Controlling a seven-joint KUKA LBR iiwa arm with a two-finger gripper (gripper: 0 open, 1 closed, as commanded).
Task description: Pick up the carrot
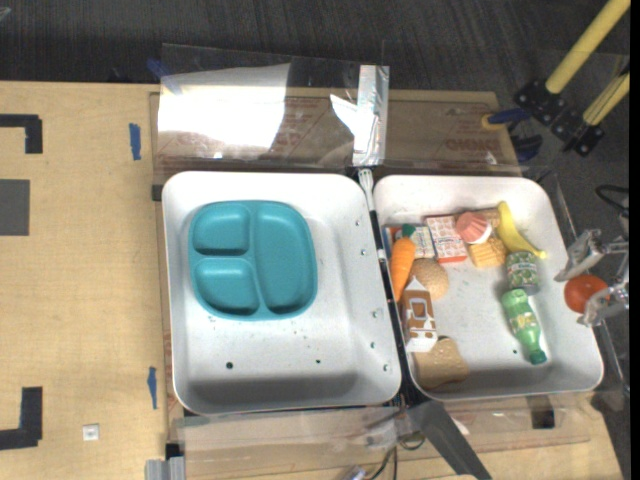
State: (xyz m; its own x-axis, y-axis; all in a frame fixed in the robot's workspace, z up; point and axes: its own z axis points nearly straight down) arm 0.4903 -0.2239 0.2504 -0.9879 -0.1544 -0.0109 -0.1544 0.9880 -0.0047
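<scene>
**Camera view: carrot not yet picked, arm parked at the right edge**

Reading left to right, you have the left bin (200,368) holding a teal divided plate (254,258), and nothing in it concerns the task. In the right bin (580,368), the carrot (401,265) lies against the left wall, just beside the divider between the bins, running roughly top to bottom with its green tip toward the back. A tan, bun-like item (430,275) sits just beside it, and a printed carton (418,318) lies just below. Farther right are a banana (517,233) and a green bottle (523,325).

The carrot rests on the bin floor untouched, so I judge the whole pick remains: approach, descent, grasp and lift.

At the far right you see the pincer (590,286), outside the right bin's rim, well apart from the carrot. Something round and orange-red sits by its metal parts; whether it is gripped, I cannot tell, nor how wide the pincer stands.
</scene>
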